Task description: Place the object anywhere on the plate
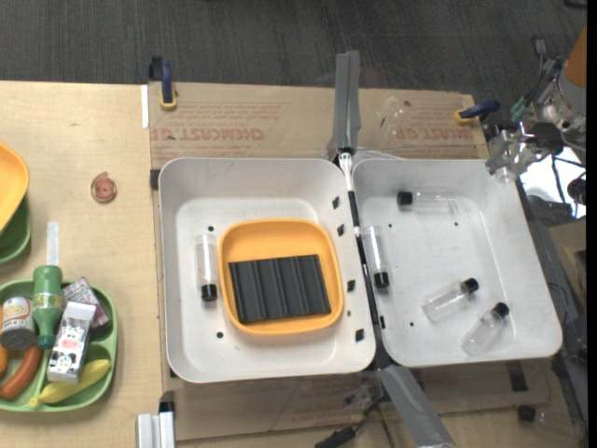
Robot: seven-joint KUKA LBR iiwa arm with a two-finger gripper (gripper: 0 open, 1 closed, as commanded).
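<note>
Camera view: pincer (508, 150) state unclear, well apart from vial (451, 299); plate (280, 236) left.

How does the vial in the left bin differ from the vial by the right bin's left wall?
The left bin's vial lies on the bin floor beside the orange plate; the right bin's vial lies against the divider wall, away from the plate. Both are clear with black caps at the near end, lying roughly parallel.

Far left on the bench: green tray (101, 373) of toy food, with bottle (46, 299) and carton (67, 342). Above it, small pink disc (104, 189). Yellow dish (11, 187) at left edge. Blue clamps (160, 77) on cardboard (242, 124).
</note>
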